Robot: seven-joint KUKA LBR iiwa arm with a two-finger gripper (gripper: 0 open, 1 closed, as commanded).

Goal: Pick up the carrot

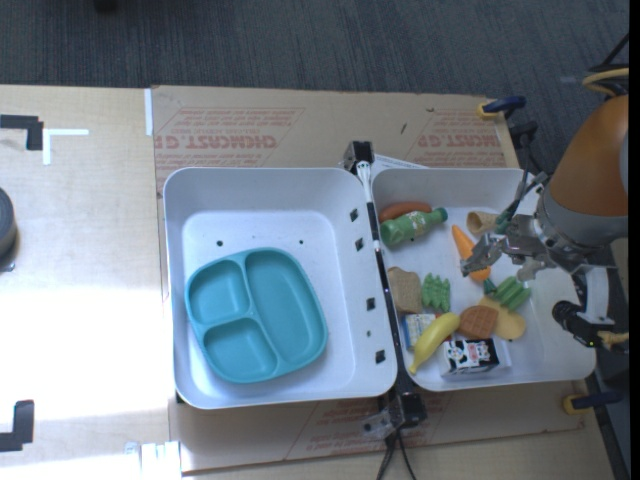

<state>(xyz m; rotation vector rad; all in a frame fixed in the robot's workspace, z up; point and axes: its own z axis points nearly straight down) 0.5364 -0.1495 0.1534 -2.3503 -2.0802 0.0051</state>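
A teal tray [256, 314] with three compartments lay in the left bin [190, 193], toward that bin's front-left corner, on the bench [80, 268]. Cardboard [300, 118] lined the bench under both bins. In the right bin [545, 368], a green bottle [411, 226] lay on its side near the back-left corner, just in front of a red sausage [404, 209]. Along the left wall sat a slice of bread [405, 289] with a green toy [435, 293] touching its right side. Toward the front edge, a banana [434, 336] rested beside a small milk carton [471, 355], with a waffle [479, 320] just behind the carton and a yellow piece [511, 324] at the waffle's right. The carrot [461, 240] lay near the middle of the right bin, between the bottle and the hand [490, 253], its point toward the back wall. The hand hovered low just right of the carrot, over an orange item [477, 271] that could not be made out. Whether its fingers stood apart or together could not be told, and nothing was clearly seen between them. A green vegetable [508, 291] lay just in front of the hand. The arm [590, 178] reached in from the bin's right edge.
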